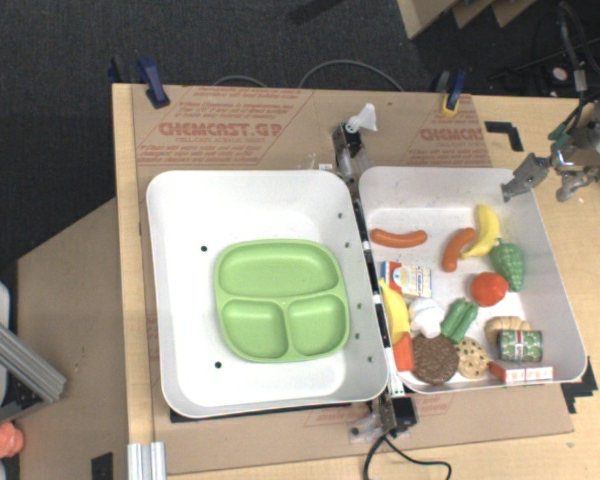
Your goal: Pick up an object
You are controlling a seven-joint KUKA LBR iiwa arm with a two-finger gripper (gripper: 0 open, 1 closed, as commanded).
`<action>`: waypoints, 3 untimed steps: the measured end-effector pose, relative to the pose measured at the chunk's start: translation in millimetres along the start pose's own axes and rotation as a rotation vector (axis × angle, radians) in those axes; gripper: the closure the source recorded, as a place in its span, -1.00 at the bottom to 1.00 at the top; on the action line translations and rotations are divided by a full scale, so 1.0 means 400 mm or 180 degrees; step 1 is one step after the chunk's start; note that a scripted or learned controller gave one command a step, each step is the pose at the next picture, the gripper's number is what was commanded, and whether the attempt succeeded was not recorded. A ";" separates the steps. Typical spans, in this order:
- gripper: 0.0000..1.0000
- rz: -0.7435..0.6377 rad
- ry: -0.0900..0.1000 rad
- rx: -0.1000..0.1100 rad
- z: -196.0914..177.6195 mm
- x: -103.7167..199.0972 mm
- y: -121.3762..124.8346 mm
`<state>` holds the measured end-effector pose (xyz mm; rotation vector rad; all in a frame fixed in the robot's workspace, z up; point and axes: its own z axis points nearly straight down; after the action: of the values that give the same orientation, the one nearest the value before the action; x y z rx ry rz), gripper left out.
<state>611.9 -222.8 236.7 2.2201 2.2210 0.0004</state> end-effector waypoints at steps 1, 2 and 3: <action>-1.00 0.0001 0.0015 0.0034 0.400 0.061 -0.112; -1.00 0.0005 0.0018 0.0030 0.381 0.189 -0.343; -1.00 -0.0006 -0.0005 -0.0009 0.380 0.198 -0.223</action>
<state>522.9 -143.8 84.7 2.2157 2.2209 0.0019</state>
